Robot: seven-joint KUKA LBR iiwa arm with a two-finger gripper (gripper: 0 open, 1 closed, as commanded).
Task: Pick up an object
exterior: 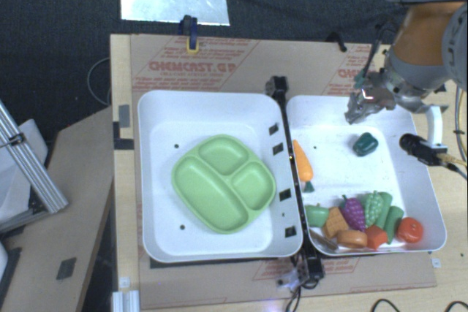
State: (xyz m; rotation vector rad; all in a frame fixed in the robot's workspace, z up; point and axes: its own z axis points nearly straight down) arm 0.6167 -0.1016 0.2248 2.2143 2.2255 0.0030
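Camera view shows two white bins (219, 102) on a cardboard-covered tabletop (307, 55), one green plate (223, 183) left, toy food right, end effector (363, 107) above a green pepper (365, 144), grip state untellable.

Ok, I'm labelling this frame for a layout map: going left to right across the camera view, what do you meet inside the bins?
Green divided plate in the left bin → toy carrot at the right bin's left wall → dark green toy pepper, with the gripper above it → red toy tomato.
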